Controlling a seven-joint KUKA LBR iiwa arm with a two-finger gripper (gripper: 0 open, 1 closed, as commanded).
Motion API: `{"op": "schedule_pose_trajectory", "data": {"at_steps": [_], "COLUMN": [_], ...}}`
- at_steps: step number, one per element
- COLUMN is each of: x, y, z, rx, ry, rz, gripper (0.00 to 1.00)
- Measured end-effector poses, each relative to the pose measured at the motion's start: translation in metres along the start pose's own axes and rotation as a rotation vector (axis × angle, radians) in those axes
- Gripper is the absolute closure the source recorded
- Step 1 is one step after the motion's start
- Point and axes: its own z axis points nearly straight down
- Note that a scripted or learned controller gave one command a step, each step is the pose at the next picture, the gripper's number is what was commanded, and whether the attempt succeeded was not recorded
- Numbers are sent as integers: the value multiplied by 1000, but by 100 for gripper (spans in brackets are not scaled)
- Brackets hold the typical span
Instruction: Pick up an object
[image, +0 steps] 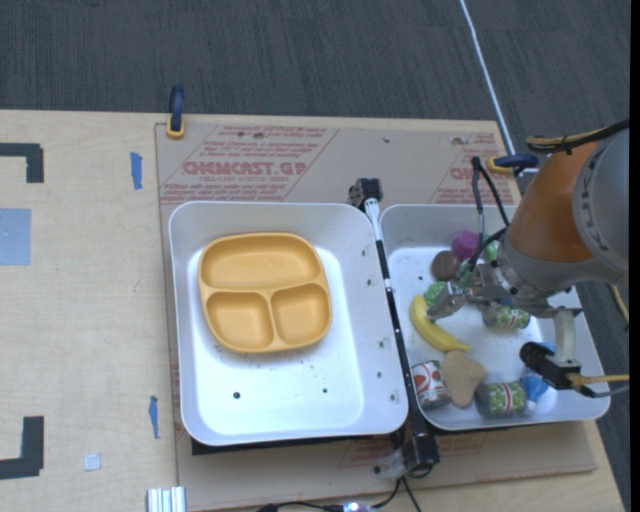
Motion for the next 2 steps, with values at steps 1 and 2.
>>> {"op": "schedule_pose_trajectory", "data": {"at_steps": [1,2], "x": [8,9], "y": [12,16], "z": [27,13], "rx": [-12,-26], "ry": [6,4], "rz": [-4,-6], "gripper": [0,100]}}
